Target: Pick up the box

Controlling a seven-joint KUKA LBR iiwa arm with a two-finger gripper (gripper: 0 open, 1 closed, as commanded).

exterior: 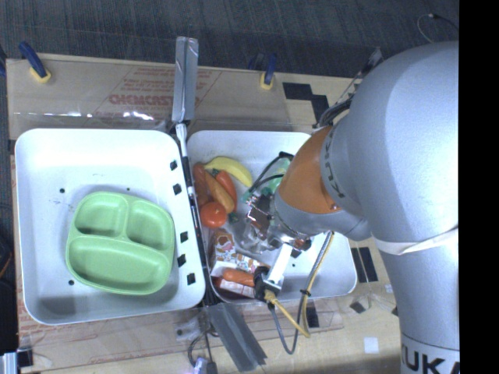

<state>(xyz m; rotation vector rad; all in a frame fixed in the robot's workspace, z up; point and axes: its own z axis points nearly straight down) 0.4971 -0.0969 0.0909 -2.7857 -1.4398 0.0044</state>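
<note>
Dark carpet floor (234, 14) behind the wooden bench (93, 84)

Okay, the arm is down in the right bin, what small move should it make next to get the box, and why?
Probably shift the gripper slightly toward the bin's near left corner and lower. The box lies there against the wall of the right bin, just below the gripper, with a tomato and banana farther back. Nothing shows between the fingers, so the box seems not yet grasped.
</note>
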